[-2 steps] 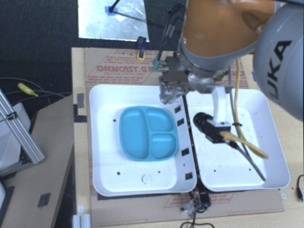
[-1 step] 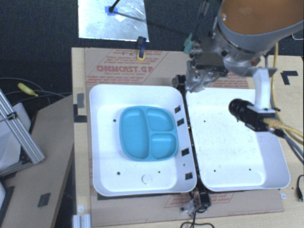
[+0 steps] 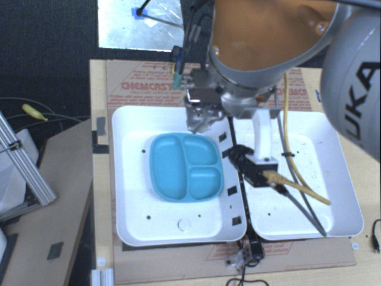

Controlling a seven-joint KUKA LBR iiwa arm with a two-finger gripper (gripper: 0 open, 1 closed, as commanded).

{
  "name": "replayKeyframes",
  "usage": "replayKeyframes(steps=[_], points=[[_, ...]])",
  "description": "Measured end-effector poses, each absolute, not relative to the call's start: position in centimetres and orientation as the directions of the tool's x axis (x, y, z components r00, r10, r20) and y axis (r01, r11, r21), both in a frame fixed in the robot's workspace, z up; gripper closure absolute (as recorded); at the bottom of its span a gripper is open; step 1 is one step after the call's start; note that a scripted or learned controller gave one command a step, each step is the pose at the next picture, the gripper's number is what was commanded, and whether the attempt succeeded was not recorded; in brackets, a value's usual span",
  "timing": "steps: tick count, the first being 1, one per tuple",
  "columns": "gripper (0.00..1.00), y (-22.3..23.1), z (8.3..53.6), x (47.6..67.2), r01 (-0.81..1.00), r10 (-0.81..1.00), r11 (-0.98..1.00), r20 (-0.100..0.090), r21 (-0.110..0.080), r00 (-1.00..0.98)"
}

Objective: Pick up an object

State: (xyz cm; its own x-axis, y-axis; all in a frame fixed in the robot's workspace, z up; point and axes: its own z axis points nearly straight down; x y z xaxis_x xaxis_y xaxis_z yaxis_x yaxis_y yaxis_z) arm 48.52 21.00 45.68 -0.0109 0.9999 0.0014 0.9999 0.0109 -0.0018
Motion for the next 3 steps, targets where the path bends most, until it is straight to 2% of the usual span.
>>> replayKeyframes(steps=[1, 3], points=[[1.00, 13.5, 42.0, 48.7, 1.000, 1.000, -0.006, -0.002, -0.001, 0.006], [1.00, 13.9, 43.1, 48.8, 1.000, 1.000, 0.006, 0.002, 0.006, -0.006]])
